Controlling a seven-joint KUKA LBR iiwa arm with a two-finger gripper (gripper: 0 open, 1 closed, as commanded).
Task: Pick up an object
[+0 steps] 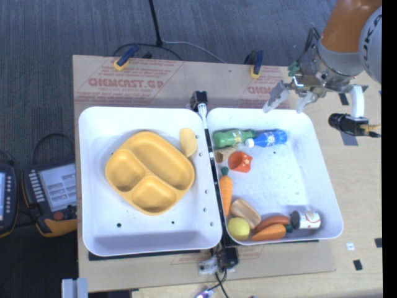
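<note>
My gripper (286,102) hangs above the back edge of the right bin (310,185), fingers spread apart and nothing between them. Below and left of it lie a blue bottle (269,138) and a green bottle (232,138) along the bin's back. An orange-red cup (240,161) sits just in front of them. A carrot (225,193) lies along the bin's left wall. At the front are a hot dog bun (244,212), a yellow lemon (239,228), an orange sausage-like piece (270,228) and a small dark bottle (306,220).
The left bin (93,228) holds a yellow divided plate (149,171) and a pale yellow piece (188,141) at its right wall. Clamps (255,65) and cables sit on the cardboard behind the bins. A pendant (53,194) lies off the bench at left.
</note>
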